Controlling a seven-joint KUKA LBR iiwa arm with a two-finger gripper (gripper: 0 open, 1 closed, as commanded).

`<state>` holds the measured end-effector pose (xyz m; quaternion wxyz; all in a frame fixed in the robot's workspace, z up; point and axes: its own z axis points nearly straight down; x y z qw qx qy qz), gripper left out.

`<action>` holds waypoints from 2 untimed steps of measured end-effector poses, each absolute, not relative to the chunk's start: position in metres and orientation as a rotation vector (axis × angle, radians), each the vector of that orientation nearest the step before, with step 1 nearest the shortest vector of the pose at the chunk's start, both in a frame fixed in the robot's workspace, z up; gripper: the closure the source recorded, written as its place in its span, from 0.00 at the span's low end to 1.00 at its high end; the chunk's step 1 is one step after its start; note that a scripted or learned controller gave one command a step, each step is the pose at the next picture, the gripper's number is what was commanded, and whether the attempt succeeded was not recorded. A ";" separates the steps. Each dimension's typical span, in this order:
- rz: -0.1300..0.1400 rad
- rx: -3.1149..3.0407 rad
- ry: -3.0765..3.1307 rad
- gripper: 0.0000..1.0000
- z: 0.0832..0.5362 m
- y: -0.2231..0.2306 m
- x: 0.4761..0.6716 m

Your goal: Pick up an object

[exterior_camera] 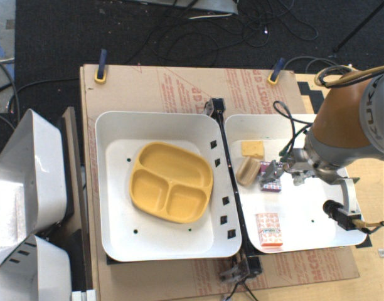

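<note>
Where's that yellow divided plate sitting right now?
The yellow plate lies in the middle of the left bin, across the divider from the right bin where the pincer is.

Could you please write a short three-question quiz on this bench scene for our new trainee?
1. True or false: the yellow divided tray lies in the left bin.
2. Which item lies nearest the front edge of the right bin? A) yellow block B) red-and-white packet C) tan cylinder
3. Fill in: the pincer is over the ___ bin, close to the small purple item.

Key: 1 true; 2 B; 3 right.
</note>
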<state>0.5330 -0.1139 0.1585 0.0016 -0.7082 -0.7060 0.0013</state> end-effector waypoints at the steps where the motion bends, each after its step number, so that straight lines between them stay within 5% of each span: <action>1: 0.000 -2.226 -2.216 1.00 0.171 -0.114 0.534; 2: -0.005 -2.219 -2.230 1.00 0.225 -0.103 0.536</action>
